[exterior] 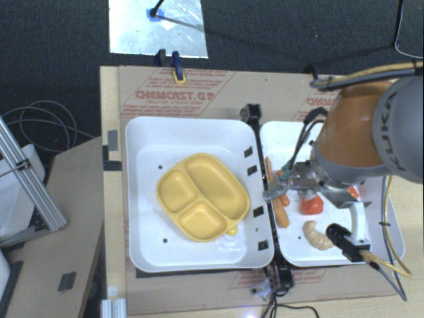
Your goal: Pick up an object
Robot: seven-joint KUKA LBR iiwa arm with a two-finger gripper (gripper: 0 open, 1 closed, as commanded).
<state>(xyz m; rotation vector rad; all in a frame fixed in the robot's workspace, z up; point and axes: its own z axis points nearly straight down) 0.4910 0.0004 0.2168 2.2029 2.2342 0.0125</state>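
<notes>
So the bench (199, 88) is covered in brown board with red CHEMCAST lettering, sitting over a dark carpeted floor, and there's a shiny foil-looking sheet (158, 17) lying on the floor past the far edge. A loop of cable (40, 121) trails off on the left side, next to some aluminium framing.

Two shallow white bins sit side by side on the board. The left bin (142, 244) has a yellow divided plate (202, 196) in it, three compartments, lying roughly in the middle and turned at an angle. Nothing's touching it.

The right bin (281, 134) is where the small stuff is. There's a thin orange carrot-like piece (283, 214) lying along the wall that the two bins share, a red chunk (312, 205) just beside it toward the centre, and a pale tan curved piece (318, 236) nearer the front edge, kind of croissant shaped. All three are resting on the bin floor, close together but apart.

The arm (371, 128) reaches in from the right, orange band and grey housing hanging over the right bin. The gripper (289, 181) is down low near the dividing wall, right above the carrot-like piece and close by the red chunk. Honestly can't tell its state from this angle, the wrist hardware blocks it, and I can't see any object lifted off the bin.
</notes>
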